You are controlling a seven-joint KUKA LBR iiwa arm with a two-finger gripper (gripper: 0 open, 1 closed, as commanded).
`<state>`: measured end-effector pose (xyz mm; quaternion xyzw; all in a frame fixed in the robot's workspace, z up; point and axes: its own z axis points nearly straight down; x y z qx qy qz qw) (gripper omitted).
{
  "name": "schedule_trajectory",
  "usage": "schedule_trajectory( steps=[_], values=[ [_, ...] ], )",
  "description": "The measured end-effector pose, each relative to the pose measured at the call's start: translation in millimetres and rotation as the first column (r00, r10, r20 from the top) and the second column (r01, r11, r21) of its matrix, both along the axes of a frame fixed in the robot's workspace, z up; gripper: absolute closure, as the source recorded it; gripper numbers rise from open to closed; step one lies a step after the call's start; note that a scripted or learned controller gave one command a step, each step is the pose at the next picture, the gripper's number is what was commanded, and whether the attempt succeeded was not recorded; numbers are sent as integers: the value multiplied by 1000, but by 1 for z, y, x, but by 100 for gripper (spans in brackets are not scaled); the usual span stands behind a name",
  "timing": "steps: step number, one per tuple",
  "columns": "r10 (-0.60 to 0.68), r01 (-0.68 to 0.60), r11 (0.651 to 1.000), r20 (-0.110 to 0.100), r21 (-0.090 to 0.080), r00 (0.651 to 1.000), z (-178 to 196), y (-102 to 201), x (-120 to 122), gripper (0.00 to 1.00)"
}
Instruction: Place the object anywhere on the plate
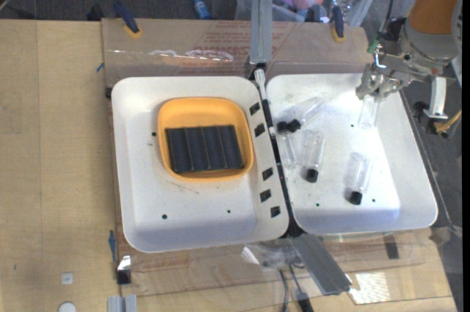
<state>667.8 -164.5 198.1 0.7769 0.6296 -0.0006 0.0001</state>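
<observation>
Camera view: the left bin carries an orange plate at its centre, with a dark ribbed block lying on it. The right bin holds clear vials with black caps, loose toward its middle and left edge. The gripper hangs over that bin's far right corner with a vial pinched between its fingers. The pick looks done; next comes the carry leftward over the divider to the plate.

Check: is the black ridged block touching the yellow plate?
Touching. The camera view shows the black ridged block lying flat inside the yellow plate, resting on its floor with the plate's rim showing around it.
</observation>
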Motion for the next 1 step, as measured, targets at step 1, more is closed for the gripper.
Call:
schedule_trajectory(
  steps=[1],
  values=[
    [209, -209, 978, 5, -1, 978, 33, 14, -1, 100]
  ],
)
